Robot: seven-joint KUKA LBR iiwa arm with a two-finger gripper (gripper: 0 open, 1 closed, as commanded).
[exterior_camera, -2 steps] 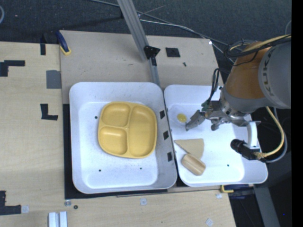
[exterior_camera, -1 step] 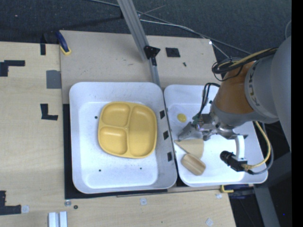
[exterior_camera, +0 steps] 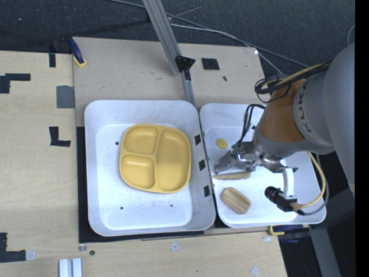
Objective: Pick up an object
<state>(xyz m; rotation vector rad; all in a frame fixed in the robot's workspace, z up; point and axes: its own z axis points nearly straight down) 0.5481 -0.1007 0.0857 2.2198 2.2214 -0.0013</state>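
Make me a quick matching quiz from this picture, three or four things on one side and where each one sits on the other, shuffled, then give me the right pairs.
Things:
1. yellow divided plate
2. tan wooden block
3. small yellow piece
4. gripper

Places:
A. right bin, near its front edge
B. middle of the left bin
C. right bin, just above the tan wooden block
D. right bin, toward its back left

Pairs: 1-B, 2-A, 3-D, 4-C

Two shallow white bins [exterior_camera: 95, 154], one yellow divided plate [exterior_camera: 155, 157], one tan wooden block [exterior_camera: 236, 200], one small yellow round piece [exterior_camera: 221, 144], one robot arm [exterior_camera: 311, 114]
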